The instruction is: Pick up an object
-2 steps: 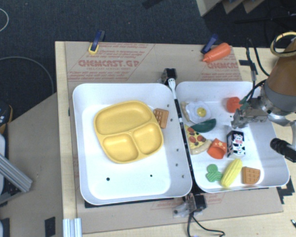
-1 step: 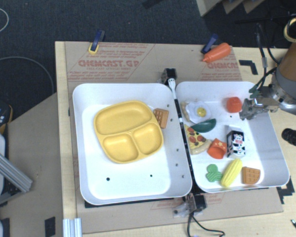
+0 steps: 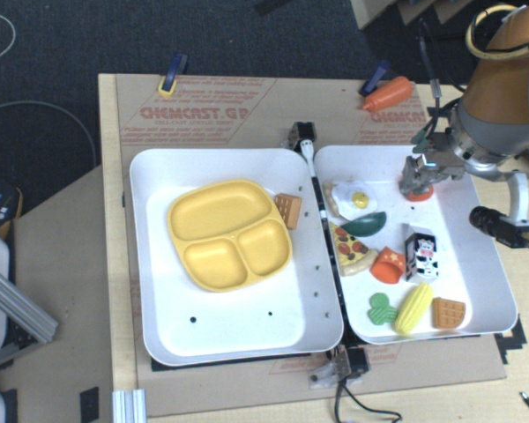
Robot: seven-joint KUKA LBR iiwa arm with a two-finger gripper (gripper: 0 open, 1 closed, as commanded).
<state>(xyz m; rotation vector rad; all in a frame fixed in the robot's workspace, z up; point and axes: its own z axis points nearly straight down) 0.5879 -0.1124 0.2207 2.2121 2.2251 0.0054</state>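
Currently, entry one: small red piece (image 3: 418, 193), round and flat as far as you can see, lying near the far edge of the right bin (image 3: 480, 254) towards its right corner. It is the likeliest pick, since the gripper (image 3: 420, 176) sits directly over it and covers most of it. You cannot tell whether the claw is released or clenched, nor whether it touches the piece. The placing looks like a straight-down approach onto an item with bare floor around it.

Entry two, the bin's left edge: fried egg (image 3: 351, 199), a dark green piece (image 3: 365, 224) just beside it, then a pizza slice (image 3: 351, 249).

Entry three, bin middle: orange-red piece (image 3: 388, 266) touching a black-and-white carton (image 3: 422, 256).

Entry four, near edge: green piece (image 3: 382, 308), corn cob (image 3: 413, 307) and waffle (image 3: 449, 312) in a row, close together, so you would judge them harder to grip singly.

Entry five, left bin (image 3: 247, 324): yellow divided plate (image 3: 229, 234), with a small brown waffle piece (image 3: 287, 210) at its right rim.

Entry six, bench beyond the bins: orange carrot-like item (image 3: 388, 93).
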